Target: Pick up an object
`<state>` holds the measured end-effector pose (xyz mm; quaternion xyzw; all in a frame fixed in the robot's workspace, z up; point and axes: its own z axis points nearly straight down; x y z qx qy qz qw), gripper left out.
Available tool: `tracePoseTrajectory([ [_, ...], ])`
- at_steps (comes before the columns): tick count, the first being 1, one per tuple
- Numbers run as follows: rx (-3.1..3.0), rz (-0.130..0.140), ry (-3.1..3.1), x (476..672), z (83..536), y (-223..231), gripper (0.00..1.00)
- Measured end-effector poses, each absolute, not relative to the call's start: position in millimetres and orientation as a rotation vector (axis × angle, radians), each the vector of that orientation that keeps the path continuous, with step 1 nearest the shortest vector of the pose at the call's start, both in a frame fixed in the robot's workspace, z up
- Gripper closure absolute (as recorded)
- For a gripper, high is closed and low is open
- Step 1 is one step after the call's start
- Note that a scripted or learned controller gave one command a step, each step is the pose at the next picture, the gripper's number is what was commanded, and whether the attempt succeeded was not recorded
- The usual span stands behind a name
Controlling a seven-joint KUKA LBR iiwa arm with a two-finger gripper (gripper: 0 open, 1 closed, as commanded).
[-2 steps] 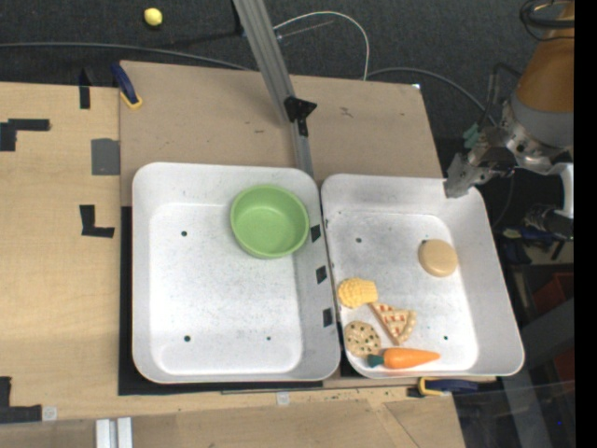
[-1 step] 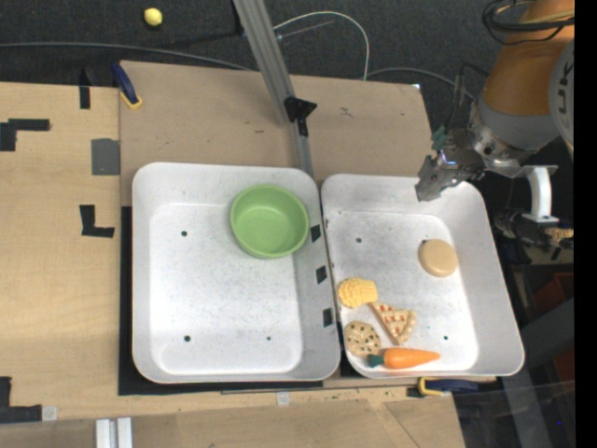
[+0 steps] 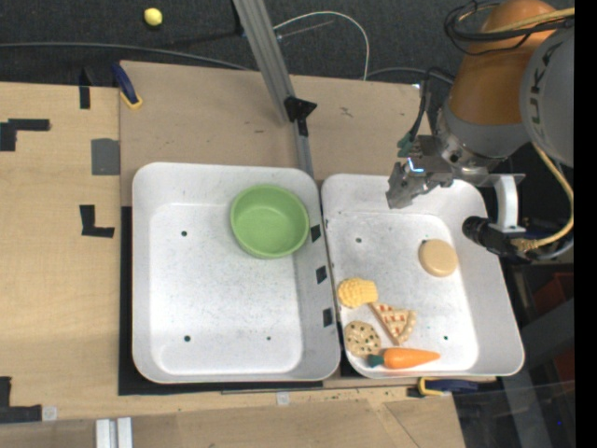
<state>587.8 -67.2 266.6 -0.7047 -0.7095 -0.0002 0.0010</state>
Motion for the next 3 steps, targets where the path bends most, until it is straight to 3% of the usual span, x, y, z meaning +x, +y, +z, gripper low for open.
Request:
tracePoseTrajectory([
  [1,-2.212,0.002,-2.226,568.2,268,-19,1.0],
  [3,-2.211,0.005,-2.226,532.9,229,80,1.0],
])
